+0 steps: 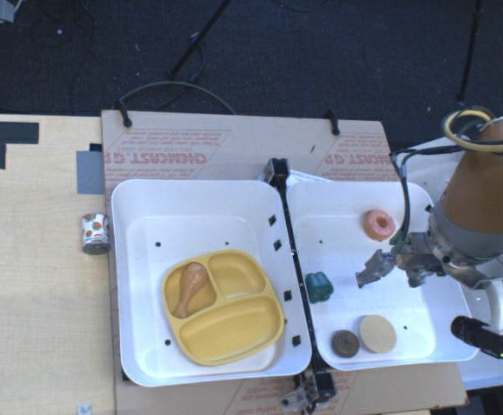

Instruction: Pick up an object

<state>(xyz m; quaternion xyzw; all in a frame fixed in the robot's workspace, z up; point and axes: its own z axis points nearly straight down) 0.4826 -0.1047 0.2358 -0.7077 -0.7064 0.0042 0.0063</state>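
from my seat i see the gripper (374, 269) hanging over the middle of the right bin (424, 204), reaching in from the right on the grey arm (472, 232) with its orange band. i cannot tell how it stands, since the metal tip is small and dark against the white floor. nothing shows caught in it.

closest to it, just up and a little right, a pink ring-shaped donut (378, 225) lies flat on the bin floor, apart from the tip. to the left and slightly lower, a small green block (319, 286) sits near the divider (290, 258) between the two bins, also apart from the gripper. below the gripper, toward the near wall of the same bin, a pale tan disc (378, 334) lies flat with a smaller dark brown disc (346, 344) just beside it on its left; the two look to be touching or nearly so.

across the divider, the left bin (148, 206) holds a yellow sectioned tray (234, 331), set at an angle. an orange-brown drumstick (189, 287) rests in the tray's left compartment.

outside the bins, on the wooden bench (35, 301) to the left, a small can (95, 233) with red dots lies on its side just beside the left bin's wall
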